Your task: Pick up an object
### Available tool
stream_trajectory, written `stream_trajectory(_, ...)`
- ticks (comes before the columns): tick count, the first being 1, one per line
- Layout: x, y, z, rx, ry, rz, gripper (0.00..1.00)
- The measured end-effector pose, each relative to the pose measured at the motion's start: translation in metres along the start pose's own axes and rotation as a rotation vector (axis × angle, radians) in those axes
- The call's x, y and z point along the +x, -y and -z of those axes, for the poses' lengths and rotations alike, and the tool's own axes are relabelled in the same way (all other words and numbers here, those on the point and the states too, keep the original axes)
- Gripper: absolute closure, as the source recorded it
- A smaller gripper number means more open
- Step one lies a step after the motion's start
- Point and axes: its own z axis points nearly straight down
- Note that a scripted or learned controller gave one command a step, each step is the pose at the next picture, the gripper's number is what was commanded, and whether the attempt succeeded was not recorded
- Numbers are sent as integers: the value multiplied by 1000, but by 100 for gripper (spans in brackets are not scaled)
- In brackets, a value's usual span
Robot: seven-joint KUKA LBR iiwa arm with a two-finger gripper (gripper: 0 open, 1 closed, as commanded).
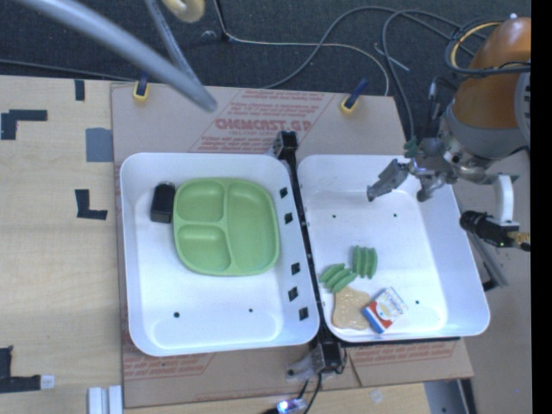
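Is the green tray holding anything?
Empty. All three compartments of the green tray show bare; the black block sits beside it, in the left bin.

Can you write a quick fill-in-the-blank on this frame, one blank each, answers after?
1. The green divided plate lies in the ____ bin.
2. The black block sits at the plate's ____ edge.
3. The gripper hangs over the ____ bin.
4. The two green pea pods lie just above the tan ____.

Answers: left; left; right; cookie
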Motion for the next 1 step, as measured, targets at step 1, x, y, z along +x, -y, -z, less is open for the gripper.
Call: stream_trajectory(1, -9, 0, -48, 5, 1, -2, 0)
